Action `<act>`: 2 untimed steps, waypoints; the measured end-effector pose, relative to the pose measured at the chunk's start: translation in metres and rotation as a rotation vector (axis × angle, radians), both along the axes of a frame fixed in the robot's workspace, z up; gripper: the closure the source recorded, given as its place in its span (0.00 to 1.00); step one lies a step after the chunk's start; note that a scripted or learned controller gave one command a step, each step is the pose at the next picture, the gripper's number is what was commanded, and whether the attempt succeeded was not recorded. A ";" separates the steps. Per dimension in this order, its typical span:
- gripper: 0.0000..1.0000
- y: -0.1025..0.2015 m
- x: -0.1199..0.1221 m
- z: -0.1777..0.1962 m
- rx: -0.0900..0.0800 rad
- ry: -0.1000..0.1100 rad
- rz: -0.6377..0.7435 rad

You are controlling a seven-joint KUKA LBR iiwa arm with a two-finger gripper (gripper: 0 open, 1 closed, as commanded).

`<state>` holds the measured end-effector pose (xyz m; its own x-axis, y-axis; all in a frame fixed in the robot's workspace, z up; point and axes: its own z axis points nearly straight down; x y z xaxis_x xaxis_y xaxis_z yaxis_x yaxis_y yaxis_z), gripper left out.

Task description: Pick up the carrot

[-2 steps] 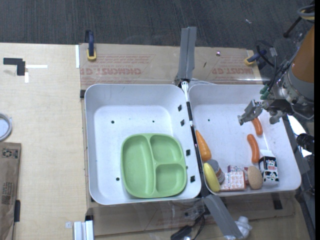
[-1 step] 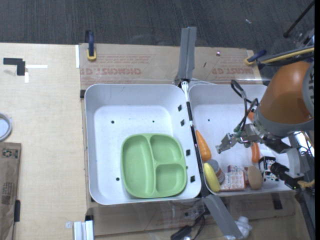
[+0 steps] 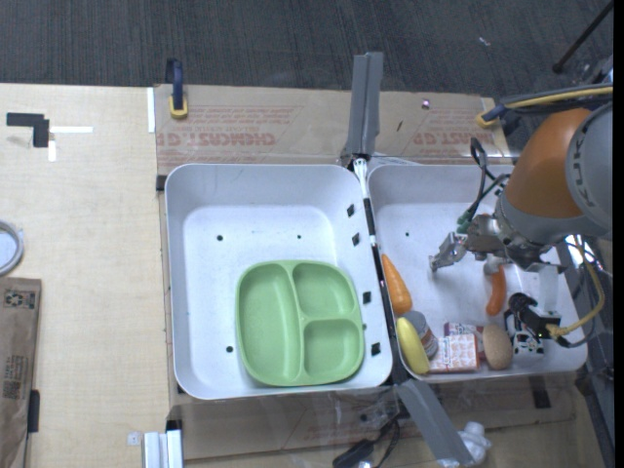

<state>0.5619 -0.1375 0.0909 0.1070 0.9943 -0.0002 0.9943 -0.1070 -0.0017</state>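
Note:
The carrot (image 3: 395,285), orange and tapered, lies in the right bin (image 3: 419,195) against its left wall, pointing toward the back. My gripper (image 3: 448,253) hovers over the middle of the right bin, a short way to the right of the carrot and apart from it. Nothing is visibly held by it. The arm's orange band (image 3: 546,169) rises behind it at the right.
A smaller orange-red piece (image 3: 496,292) lies right of the gripper. Along the right bin's front edge sit a yellow item (image 3: 410,347), a small can (image 3: 427,333), a pink-white box (image 3: 455,349) and a tan lump (image 3: 497,347). The left bin (image 3: 195,261) holds a green divided plate (image 3: 300,322).

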 end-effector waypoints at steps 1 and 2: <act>0.00 0.029 -0.081 0.000 0.001 0.001 -0.038; 1.00 0.029 -0.081 0.008 0.001 0.004 -0.041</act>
